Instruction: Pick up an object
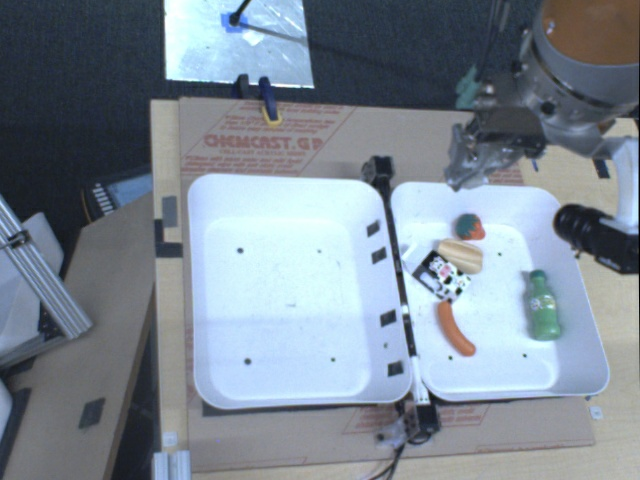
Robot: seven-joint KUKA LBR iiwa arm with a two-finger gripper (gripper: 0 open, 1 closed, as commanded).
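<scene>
The right bin [575, 363] holds a green bottle [542, 306] lying near its right wall, an orange sausage-shaped toy [456, 330], a tan bread roll [461, 256], a black-and-white patterned piece [443, 278] and a small red-and-green toy [470, 228]. My gripper [466, 171] hangs over the far edge of the right bin, above and behind the red-and-green toy. Nothing shows between its fingers.
The left bin [215, 208] sits beside the right one, with a black hinge strip [393, 278] between them. A black cylinder [590, 230] juts in at the right bin's right rim. A shiny metal sheet [238, 26] lies at the back.
</scene>
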